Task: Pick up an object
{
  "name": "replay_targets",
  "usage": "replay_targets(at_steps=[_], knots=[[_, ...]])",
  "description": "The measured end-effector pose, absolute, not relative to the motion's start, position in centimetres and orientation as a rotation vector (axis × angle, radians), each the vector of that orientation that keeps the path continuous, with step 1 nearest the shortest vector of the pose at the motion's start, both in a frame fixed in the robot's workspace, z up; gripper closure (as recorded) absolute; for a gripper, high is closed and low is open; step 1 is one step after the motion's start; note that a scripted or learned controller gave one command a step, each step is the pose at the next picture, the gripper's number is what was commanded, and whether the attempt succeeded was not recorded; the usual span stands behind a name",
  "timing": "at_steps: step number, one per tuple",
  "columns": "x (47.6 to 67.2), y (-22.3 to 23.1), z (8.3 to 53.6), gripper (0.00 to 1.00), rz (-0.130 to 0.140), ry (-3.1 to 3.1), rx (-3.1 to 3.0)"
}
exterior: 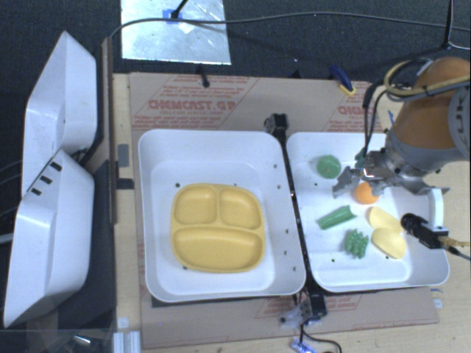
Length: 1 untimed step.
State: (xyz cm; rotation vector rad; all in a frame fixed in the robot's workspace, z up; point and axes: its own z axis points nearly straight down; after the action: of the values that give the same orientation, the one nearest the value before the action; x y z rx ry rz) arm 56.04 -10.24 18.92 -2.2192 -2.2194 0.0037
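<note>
The small round orange ball-like piece (364,193) lies in the right-hand shallow white bin (316,274), up toward that bin's far right part, and it sits right at the end effector (360,181), whose metal tips reach down just above and to the left of it; part of the orange piece is covered by them, so whether it is truly between the fingers or only beside them is not clear. Being round, it has no long axis and points no particular way, so an approach from any side should do, and my judgement is that the coming move turns on a short drop almost straight down, slightly toward the near right. Whether the end effector is spread or closed I cannot tell from this slanted view. Outward from there, a round green lump (328,166) rests to the left and a little farther back, apart from the tips. A stubby green bean-shaped piece (335,217) lies nearer the front, its long axis slanting from lower left to upper right. A knobbly green cluster (356,243) sits in front of that, and two pale yellow oval pieces (387,232) lie just right of it, touching each other. The left-hand white bin (154,219) holds a yellow divided plate (218,227), well apart from the arm.
</note>
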Motion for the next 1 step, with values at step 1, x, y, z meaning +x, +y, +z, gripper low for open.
replay_targets(at_steps=[1], knots=[[56.16, -10.24, 19.15, 0.0, -0.001, -2.222, -2.221]])
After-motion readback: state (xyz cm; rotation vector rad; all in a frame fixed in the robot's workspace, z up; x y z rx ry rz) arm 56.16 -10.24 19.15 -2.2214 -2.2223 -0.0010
